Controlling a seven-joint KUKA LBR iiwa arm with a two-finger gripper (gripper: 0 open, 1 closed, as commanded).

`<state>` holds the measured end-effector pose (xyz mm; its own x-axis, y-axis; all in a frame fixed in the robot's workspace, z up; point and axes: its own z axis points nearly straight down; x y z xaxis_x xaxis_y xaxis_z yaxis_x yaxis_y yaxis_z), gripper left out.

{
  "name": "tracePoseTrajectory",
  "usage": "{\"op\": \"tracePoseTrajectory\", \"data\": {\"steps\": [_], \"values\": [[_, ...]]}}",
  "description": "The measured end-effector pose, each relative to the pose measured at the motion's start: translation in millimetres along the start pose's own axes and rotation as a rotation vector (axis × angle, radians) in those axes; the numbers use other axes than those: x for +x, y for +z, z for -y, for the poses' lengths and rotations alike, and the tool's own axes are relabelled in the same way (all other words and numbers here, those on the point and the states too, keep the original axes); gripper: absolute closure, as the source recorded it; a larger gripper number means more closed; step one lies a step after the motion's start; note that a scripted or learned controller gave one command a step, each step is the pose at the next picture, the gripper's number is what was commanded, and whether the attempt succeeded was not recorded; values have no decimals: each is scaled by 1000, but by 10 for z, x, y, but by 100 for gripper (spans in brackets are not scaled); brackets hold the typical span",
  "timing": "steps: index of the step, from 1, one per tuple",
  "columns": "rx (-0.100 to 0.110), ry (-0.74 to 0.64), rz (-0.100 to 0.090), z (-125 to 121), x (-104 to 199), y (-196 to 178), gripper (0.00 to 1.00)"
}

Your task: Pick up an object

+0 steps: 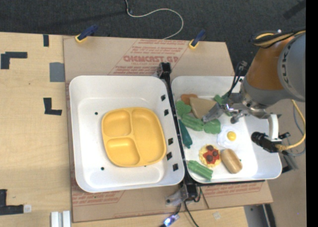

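The toy food lies in the right bin, a scatter of small plastic pieces on the white floor. Nearest my hand is a tan wedge like a slice of bread, with an orange-brown piece just behind it. Several green pieces crowd the bin's left side: a leafy one, a ridged one, a darker long one along the divider, and another green piece at the front edge. Toward the front sit a fried egg, a small pizza-like round with red toppings, and a brown bread roll just beside it.

My hand hangs low over the back of this bin, its dark fingers pointing left toward the tan wedge and the green pieces; I cannot tell whether they are open or closed.

The left bin holds a yellow divided plate, lying flat near its middle. Both bins rest on cardboard on the counter.
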<state>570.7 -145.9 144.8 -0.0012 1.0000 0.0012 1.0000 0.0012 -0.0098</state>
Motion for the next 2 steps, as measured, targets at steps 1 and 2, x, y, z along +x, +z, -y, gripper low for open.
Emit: {"op": "tracePoseTrajectory", "data": {"steps": [1, 2], "values": [[-1, 0, -2, -65, 64, 509, 0], [-9, 0, -2, -85, 75, 590, 0]]}}
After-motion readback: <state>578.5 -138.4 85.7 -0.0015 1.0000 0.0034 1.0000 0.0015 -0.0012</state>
